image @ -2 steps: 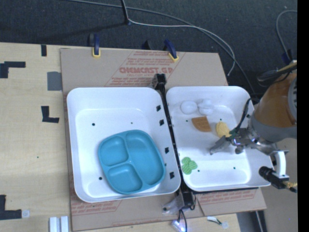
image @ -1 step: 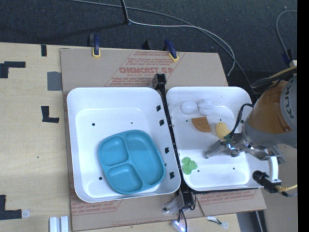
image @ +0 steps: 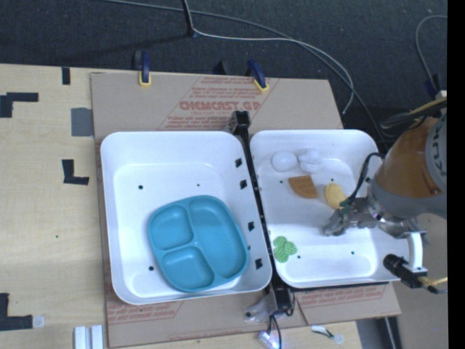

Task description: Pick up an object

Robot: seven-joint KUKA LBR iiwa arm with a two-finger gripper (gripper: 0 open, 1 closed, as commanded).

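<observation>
The single camera sat fixed above the bench (image: 43, 195) and looked down at a slant, taking in both white bins whole: the left bin (image: 120, 158) and the right bin (image: 360, 140) lay side by side across the middle of its field. It stood far enough off to show the cardboard sheet (image: 211, 100) beneath them and dark floor (image: 73, 20) at the far side. The arm (image: 414, 169) entered from the right edge, cut off there
</observation>
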